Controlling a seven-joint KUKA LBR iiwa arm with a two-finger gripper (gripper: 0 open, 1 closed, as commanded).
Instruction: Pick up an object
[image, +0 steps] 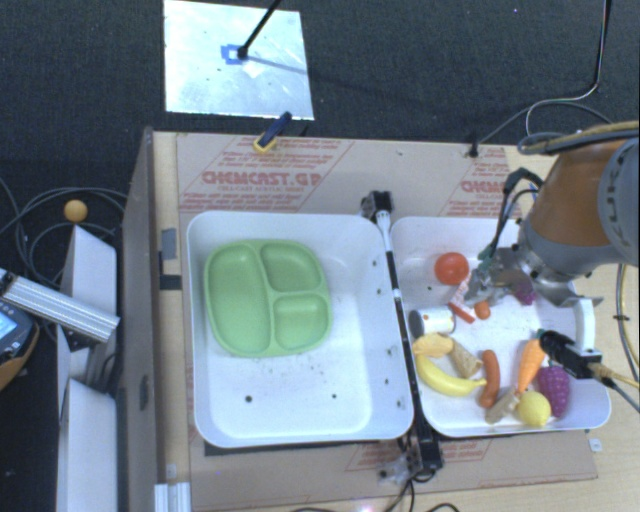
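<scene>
Hand (487, 283) low, perhaps touching tomato (451, 267), chilli (461, 313).

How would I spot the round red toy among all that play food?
Look in the right white bin, the one the grey arm reaches into. Near its upper left part lies a round red tomato-like ball, just left of the gripper. It is the only smooth red sphere there; the neighbouring pieces are long, orange or yellow.

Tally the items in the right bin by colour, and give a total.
Red or orange: 5, among them the tomato, the sausage and the carrot
Yellow: 2, the banana and the lemon
Purple: 1, the grapes
Total: 8 clearly visible
</scene>
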